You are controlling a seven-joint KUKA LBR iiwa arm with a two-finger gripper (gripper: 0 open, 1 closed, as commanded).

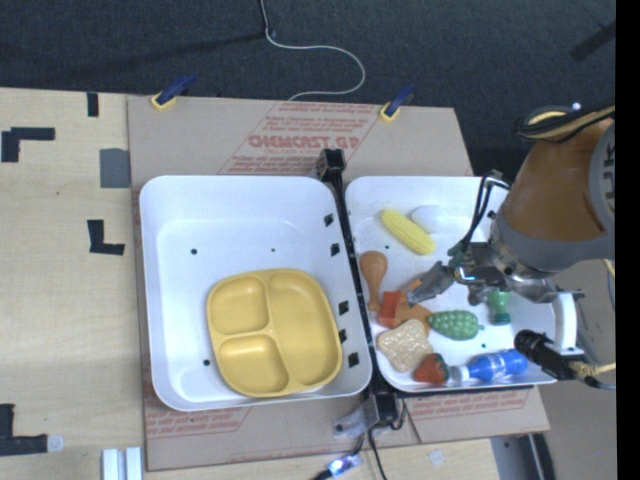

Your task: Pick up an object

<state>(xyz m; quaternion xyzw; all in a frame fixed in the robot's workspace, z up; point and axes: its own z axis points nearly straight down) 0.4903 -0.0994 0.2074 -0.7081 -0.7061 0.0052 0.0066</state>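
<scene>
Reaching in from the right, the grey arm with its orange band is hanging over the right bin, with the tool lying low among the objects there. Its dark fingers are pointing left toward the bin's middle, but whether they are spread or closed I cannot tell, and nothing is showing plainly between them. Just beside the tool's tip, an orange-red piece is lying next to a brown drumstick-shaped toy. A yellow corn cob is resting near the far wall, apart from the tool. Below the tool, a green bumpy vegetable is lying beside a tan slice of bread, with a red strawberry-like piece and a blue bottle sitting along the near wall. In the left bin, a yellow divided plate is lying flat. Both bins are sitting on a cardboard sheet on the desk.
</scene>
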